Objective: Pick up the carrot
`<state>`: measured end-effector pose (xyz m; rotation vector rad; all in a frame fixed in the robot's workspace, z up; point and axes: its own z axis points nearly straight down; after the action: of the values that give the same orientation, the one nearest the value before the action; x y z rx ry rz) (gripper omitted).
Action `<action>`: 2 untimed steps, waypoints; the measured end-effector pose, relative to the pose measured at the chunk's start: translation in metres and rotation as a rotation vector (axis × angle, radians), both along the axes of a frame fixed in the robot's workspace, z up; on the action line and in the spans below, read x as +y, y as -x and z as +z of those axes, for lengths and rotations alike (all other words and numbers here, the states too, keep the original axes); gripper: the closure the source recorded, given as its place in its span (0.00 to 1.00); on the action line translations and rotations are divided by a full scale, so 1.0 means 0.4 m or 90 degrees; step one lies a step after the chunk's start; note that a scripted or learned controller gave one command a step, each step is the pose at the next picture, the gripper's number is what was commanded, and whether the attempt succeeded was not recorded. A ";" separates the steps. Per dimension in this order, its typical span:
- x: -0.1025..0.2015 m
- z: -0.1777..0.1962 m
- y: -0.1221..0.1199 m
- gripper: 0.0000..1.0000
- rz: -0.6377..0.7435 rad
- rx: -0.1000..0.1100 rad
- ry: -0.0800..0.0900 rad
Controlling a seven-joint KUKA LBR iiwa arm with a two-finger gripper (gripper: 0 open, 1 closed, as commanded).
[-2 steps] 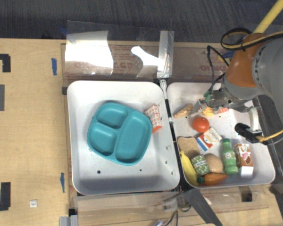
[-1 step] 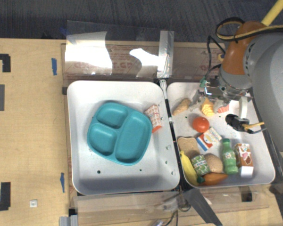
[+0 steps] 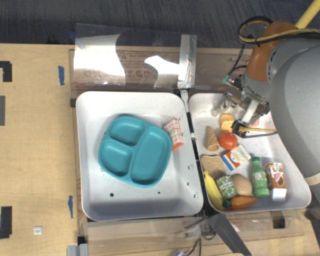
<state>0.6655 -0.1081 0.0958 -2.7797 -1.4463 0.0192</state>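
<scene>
Where the left bin (image 3: 96, 196) sits on the table, we see a blue plate (image 3: 134, 150) and a small red and white packet (image 3: 174, 133) by its right wall. In the right bin (image 3: 301, 188), the carrot (image 3: 241, 201) lies at the front edge, beside a banana (image 3: 213, 190). The claw (image 3: 246, 110) hangs over the back of that bin, above a tomato (image 3: 228, 140). We cannot tell how it is set.

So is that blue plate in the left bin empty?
Empty: the blue plate shows bare compartments; a small carton lies beside its right rim.
</scene>
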 end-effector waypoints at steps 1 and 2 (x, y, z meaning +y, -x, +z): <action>0.009 0.008 -0.001 1.00 0.003 -0.002 0.001; 0.013 0.019 0.219 1.00 -0.006 -0.007 0.000</action>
<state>0.5779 -0.1030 0.1034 -2.7917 -1.4362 0.0034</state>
